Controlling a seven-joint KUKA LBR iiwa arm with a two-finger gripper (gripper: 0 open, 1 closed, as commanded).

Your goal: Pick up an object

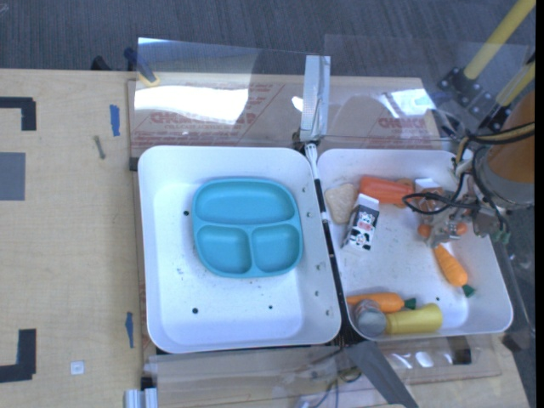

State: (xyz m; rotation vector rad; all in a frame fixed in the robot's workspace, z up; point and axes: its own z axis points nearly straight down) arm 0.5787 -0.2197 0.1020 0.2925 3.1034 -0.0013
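The right bin (489,313) holds several small items. An orange carrot (385,189) lies near its back wall, with a beige flat piece (340,201) and a black-and-white carton (363,224) to its left. A second carrot (451,265) lies at the right, just below my gripper (440,227), which hangs low over the bin's right half. Along the front wall lie a third carrot (382,301), a yellow bottle (416,319) and a grey can (369,317). I see nothing held.
The left bin (161,253) holds a blue divided plate (247,226). A clear panel (314,100) stands upright behind the bins. My arm (506,164) with its black cables comes in over the right bin's back right corner. Wooden bench lies to the left.
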